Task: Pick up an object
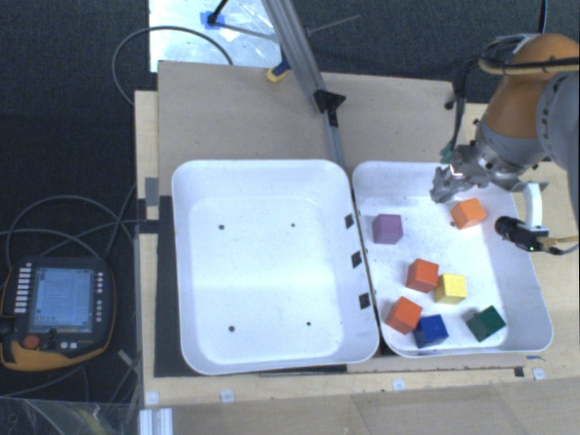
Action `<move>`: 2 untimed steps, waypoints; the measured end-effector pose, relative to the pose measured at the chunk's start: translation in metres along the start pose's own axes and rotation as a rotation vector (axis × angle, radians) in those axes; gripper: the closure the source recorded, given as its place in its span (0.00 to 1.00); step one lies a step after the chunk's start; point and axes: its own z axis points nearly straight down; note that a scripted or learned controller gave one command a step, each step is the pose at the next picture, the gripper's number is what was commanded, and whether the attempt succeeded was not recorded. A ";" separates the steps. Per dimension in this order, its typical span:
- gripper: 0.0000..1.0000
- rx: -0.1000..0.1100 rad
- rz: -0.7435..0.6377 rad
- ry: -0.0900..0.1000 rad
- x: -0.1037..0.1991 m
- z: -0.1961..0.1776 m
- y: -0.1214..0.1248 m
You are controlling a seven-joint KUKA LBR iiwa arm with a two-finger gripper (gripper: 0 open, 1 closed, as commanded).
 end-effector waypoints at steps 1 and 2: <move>1.00 -0.001 0.000 -0.001 -0.005 -0.065 0.005; 1.00 0.003 0.000 0.001 -0.005 -0.083 0.007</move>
